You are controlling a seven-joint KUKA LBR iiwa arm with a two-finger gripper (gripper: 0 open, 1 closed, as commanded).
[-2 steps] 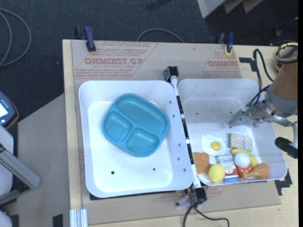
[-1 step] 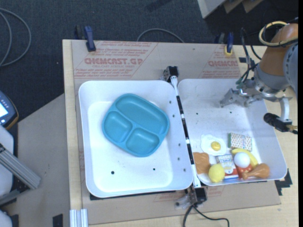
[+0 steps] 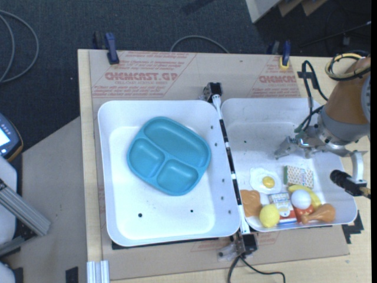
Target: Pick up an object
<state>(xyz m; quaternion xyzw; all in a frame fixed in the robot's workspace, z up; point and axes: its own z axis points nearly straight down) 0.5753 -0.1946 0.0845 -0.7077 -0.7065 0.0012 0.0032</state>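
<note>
My gripper [image 3: 293,148] hangs over the middle of the right bin [image 3: 259,114], just behind a pile of toy food. Closest to it are a fried egg [image 3: 263,181] and a small patterned packet [image 3: 298,175]. Nearer the front edge lie a white egg [image 3: 301,198], a yellow lemon [image 3: 269,216], an orange piece [image 3: 250,203] and a tan drumstick-like piece [image 3: 321,213]. I see nothing held at the gripper. The grey arm with its orange band [image 3: 349,102] comes in from the right.
The left bin [image 3: 112,175] holds a blue divided plate [image 3: 169,155] lying flat near its middle. A ridge with black clips [image 3: 224,152] separates the two bins. Cables [image 3: 307,81] loop over the bench beside the arm. A black part [image 3: 347,183] juts from the arm at the right bin's edge.
</note>
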